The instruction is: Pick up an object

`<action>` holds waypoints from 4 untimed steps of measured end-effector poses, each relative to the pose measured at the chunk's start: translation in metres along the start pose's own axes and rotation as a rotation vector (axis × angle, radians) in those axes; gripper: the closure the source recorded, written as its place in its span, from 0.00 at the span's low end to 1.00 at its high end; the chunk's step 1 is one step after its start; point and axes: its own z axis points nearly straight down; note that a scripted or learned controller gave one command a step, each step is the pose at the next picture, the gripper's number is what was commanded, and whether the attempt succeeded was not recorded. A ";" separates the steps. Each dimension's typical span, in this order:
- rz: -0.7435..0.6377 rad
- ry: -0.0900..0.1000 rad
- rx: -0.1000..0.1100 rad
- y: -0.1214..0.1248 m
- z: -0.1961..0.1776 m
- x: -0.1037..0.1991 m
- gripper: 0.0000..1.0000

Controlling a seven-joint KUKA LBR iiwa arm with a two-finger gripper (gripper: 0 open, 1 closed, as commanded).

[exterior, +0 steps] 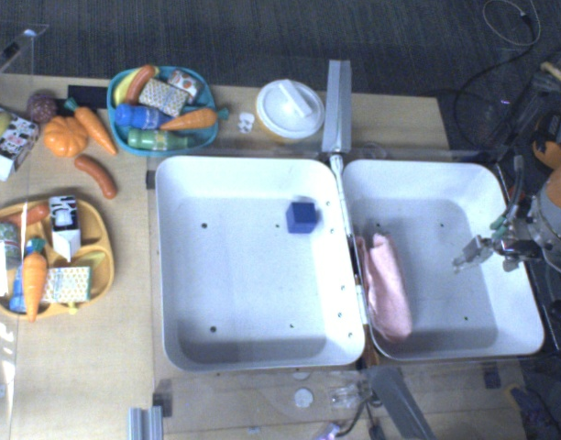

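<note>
A small blue cube [302, 216] sits in the left white bin [180, 273], toward its far right part. A pink cloth-like object [387, 284] lies along the left wall of the right white bin [514, 333]. My gripper [478, 248] hangs over the right side of the right bin, reaching in from the right, well apart from the pink object and far from the cube. Its fingers look open, with nothing between them.
On the bench left of the bins stand a blue bowl [207, 139] and a yellow tray [102, 246] of toy food, with a loose toy pumpkin [63, 137] and sausage [97, 176]. A white lidded container [290, 108] stands behind the bins.
</note>
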 end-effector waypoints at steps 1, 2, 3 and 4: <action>0.040 -0.002 -0.017 0.026 0.112 0.071 0.00; -0.118 -0.002 -0.012 0.093 0.113 0.045 0.00; -0.338 -0.003 -0.011 0.130 0.113 0.082 0.00; -0.286 -0.002 -0.005 0.099 0.045 0.041 0.00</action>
